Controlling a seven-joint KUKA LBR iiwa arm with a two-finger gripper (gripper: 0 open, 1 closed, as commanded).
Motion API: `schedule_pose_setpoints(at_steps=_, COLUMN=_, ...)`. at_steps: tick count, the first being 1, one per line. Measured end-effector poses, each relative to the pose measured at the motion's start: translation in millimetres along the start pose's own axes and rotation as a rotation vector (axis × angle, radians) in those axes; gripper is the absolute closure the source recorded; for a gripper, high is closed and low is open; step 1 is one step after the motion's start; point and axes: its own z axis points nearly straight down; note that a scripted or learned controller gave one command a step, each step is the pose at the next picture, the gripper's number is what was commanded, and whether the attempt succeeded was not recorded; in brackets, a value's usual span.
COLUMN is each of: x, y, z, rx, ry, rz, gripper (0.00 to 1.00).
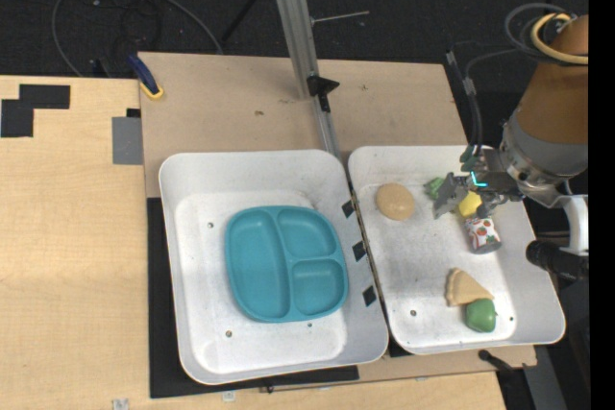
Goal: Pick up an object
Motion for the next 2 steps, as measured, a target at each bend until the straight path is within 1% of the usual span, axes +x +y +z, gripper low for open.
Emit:
schedule_pose_setpoints(at_steps=1, x=0.0, y=0.4, z=-0.8, rx=-0.002, ry=0.000, rz=0.000, gripper=0.00)
schedule_pose_setpoints(at_steps=2, x=4.5, y=-2.0, z=43.6, rx=0.003, ry=0.001, rz=0.000, gripper=0.00)
